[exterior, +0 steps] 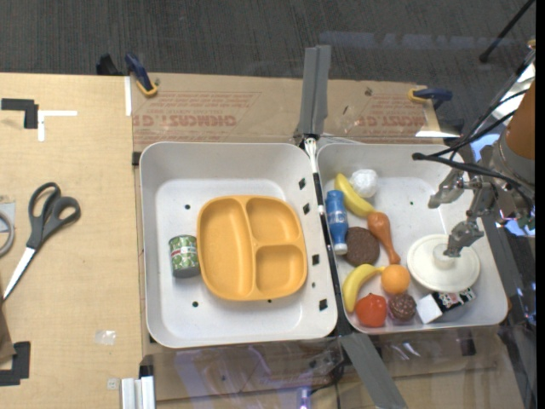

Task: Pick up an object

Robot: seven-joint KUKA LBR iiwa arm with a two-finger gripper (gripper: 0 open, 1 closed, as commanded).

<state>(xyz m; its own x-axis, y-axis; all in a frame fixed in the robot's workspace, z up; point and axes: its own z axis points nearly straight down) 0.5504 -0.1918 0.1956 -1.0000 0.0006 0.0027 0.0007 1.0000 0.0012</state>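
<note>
The tool hangs over the right bin, directly above a white disc-shaped object that has a raised centre. Whether the tool is released or clenched cannot be told at this angle; nothing is visibly held. Judged step: approach or descent onto a candidate, grasp not yet made. The next move probably calls for a vertical drop with the tool centred on the disc's raised knob, since the flat rim offers little to pinch.

Taking the disc as landmark: just beside it on the side of the other bin sits an orange ball, smooth and round. Beyond that lie a yellow banana, curved and glossy, and a dark brown round piece. A red tomato-like piece sits near the front wall. Further off, toward the divider, a blue bottle lies on its side.

The left bin holds an orange compartment tray, hard moulded plastic, and a small green can.
</note>
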